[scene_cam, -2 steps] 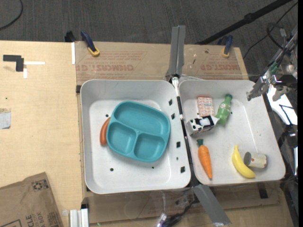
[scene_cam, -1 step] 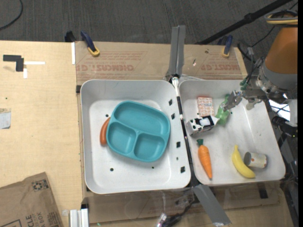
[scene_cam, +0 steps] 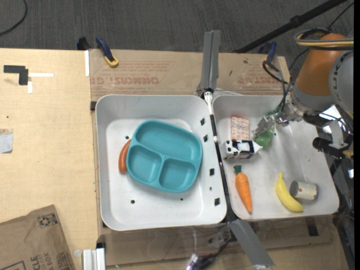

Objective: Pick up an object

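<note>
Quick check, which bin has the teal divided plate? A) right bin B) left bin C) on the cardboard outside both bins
B: the teal divided plate lies in the left bin, beside a hot dog; the right bin holds the carrot and banana.

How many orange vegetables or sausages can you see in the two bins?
2. A carrot lies in the right bin, near its left wall. An orange sausage lies in the left bin, partly tucked under the teal plate; more could be hidden beneath it.
</note>
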